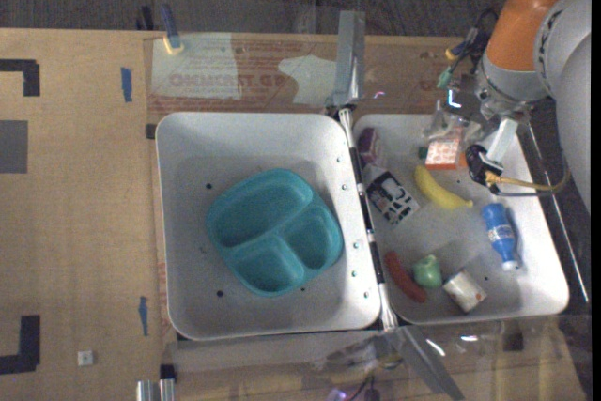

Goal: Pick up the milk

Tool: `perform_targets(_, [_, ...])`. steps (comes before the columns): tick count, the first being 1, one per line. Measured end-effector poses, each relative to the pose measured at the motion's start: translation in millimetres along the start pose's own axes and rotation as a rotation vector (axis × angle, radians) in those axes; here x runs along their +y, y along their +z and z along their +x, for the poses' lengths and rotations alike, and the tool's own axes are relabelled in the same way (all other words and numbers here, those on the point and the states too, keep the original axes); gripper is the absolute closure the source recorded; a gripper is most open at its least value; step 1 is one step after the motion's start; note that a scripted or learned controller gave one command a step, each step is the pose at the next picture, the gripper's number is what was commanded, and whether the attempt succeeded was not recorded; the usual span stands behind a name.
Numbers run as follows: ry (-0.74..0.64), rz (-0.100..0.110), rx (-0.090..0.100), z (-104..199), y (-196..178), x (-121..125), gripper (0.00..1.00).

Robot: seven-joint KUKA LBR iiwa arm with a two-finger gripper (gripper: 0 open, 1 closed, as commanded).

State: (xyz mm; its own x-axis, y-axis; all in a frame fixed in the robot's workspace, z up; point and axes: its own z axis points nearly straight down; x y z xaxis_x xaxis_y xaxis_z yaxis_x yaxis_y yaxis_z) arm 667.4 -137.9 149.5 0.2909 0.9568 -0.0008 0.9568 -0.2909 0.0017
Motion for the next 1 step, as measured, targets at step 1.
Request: perform_targets(1, [-0.236,-0.007,0.0,24.8,45.0,-5.7,1.0])
